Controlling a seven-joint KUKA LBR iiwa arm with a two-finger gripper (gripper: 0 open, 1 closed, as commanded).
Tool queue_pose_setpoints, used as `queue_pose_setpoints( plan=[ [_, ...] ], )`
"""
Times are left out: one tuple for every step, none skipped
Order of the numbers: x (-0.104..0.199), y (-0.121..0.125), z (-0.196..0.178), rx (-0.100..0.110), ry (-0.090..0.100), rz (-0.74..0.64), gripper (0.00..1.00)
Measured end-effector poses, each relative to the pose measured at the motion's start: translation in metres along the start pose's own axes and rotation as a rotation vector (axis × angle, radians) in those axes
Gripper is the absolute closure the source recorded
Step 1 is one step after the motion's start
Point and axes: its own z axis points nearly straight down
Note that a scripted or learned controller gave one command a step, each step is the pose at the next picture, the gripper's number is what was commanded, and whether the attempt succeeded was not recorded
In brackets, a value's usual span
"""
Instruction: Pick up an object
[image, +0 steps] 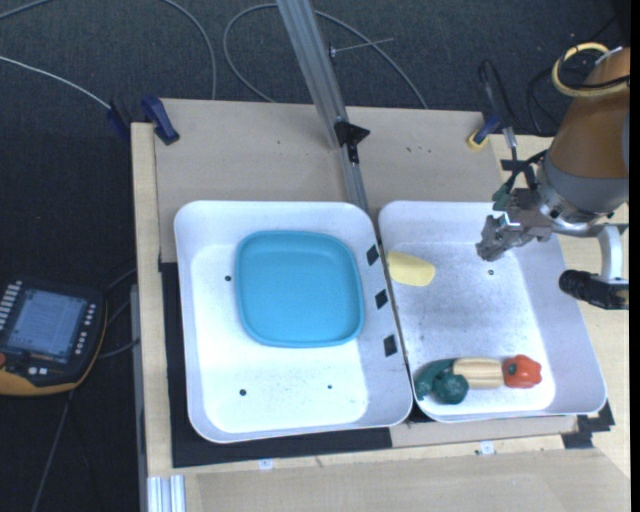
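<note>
A: Right bin (560, 330) first. What's in it?

B: Four things. A pale yellow piece (411, 269), flattish and rounded, lies near the bin's left wall toward the far side. Along the near wall sits a row: a dark green lump (443, 384), bumpy, at the left; a tan roll (478, 372), long and lying on its side, in the middle; a red pepper (521, 371) with a small green stem end, at the right. Green lump touches the roll; roll touches the pepper.

A: Left bin (200, 300)?

B: One blue tray (299, 288), square with rounded corners, shallow rim, lying flat in the far half.

A: Gripper?

B: Gripper (494, 244) hangs over the far part of the right bin, right of the yellow piece and well apart from it. Nothing seen between the fingers. Whether they are spread or pressed together, I cannot tell; the tip is small and dark against the white floor.

A: Arm?

B: Arm (590, 140) comes in from the right, orange band above the grey wrist.

A: Off the bench?

B: A handheld pendant (45, 335) with a screen lies on the dark floor at the left.
</note>
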Motion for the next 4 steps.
queue_pose_setpoints(
  plan=[
    [0.000, 0.000, -0.002, 0.005, 0.001, 0.000, 1.00],
    [0.045, -0.002, -0.013, 0.004, 0.002, -0.004, 1.00],
    [0.093, -0.005, -0.026, 0.004, 0.002, -0.004, 1.00],
    [0.154, -0.007, -0.031, 0.005, 0.002, -0.006, 1.00]
  ],
)
